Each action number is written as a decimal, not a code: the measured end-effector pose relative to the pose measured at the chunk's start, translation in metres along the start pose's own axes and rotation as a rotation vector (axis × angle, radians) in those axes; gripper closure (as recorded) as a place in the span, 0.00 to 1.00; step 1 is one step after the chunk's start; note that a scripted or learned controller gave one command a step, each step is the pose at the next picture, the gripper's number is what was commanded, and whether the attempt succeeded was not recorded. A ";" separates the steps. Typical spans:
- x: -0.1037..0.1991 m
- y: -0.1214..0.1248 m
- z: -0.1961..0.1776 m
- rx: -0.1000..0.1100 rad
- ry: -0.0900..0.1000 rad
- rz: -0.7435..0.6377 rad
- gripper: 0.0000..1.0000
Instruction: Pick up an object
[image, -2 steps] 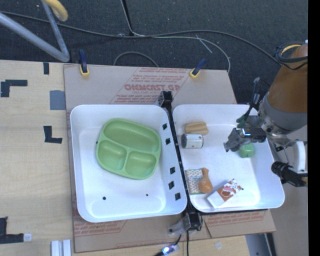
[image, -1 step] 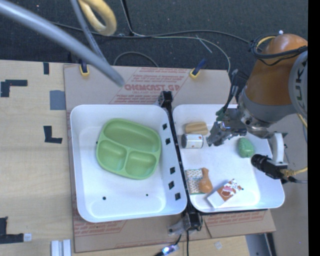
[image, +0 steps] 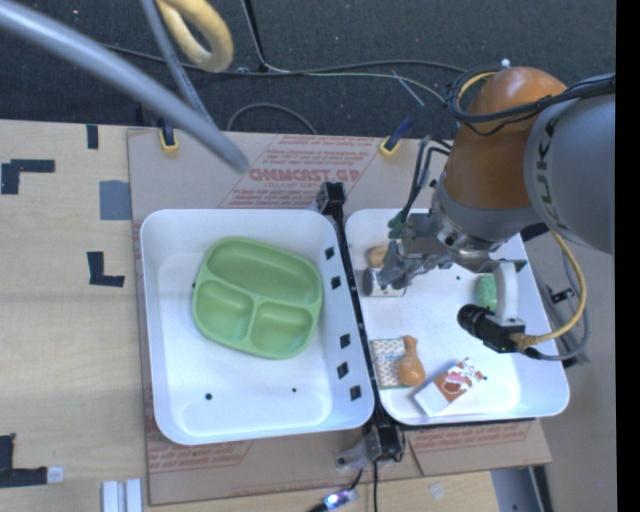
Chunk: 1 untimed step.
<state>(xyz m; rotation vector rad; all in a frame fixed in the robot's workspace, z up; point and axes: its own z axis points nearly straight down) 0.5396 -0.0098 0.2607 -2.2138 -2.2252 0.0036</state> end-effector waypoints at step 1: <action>0.043 0.016 0.001 -0.002 0.000 -0.001 1.00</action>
